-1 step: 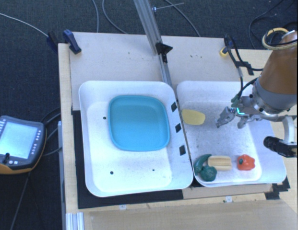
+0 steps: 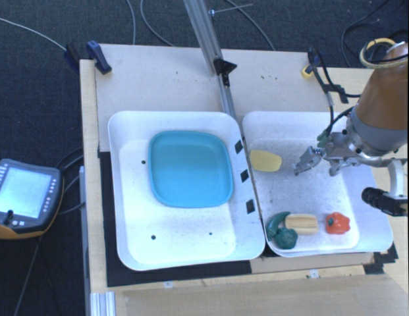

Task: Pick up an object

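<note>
Arm reaching from right over right bin (image 2: 362, 127), pincer (image 2: 321, 161) spread apart, holding nothing, above bare floor

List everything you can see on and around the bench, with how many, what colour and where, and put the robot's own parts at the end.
bins: two, white, side by side on the bench.
plate: one, light blue, square, in the left bin.
yellow piece: one, pale yellow, upper left of the right bin.
green toy vegetable: one, dark green, near edge of the right bin.
tan block: one, beige, touching the green toy vegetable on its right.
red toy vegetable: one, red-orange with a green top, right of the tan block.
clamps: two, blue and yellow, far bench corners.
pendant: one, grey with a screen, on the floor at left.
gripper: one, metal, above the right bin, nothing between its fingers.
</note>
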`<state>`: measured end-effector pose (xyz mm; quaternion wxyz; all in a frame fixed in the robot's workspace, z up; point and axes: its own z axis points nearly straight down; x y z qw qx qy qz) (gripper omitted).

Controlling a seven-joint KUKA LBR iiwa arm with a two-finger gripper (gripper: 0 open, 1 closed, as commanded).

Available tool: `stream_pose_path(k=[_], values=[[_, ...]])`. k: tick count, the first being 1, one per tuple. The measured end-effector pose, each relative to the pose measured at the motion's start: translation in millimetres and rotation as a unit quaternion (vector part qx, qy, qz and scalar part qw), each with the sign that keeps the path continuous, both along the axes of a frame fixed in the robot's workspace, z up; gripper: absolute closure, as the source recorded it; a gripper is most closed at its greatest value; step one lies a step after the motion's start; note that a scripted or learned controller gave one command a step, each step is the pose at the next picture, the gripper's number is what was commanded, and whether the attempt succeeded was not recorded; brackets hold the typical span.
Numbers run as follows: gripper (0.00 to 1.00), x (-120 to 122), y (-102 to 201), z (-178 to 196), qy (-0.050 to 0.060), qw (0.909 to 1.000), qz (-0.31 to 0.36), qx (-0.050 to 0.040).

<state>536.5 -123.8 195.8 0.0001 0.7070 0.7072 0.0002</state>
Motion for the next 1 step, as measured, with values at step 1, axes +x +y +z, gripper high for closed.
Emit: stream_pose_path(k=[1], values=[[0.00, -3.3, 3.9, -61.7, 0.003, 1.0000, 0.000, 0.0004]])
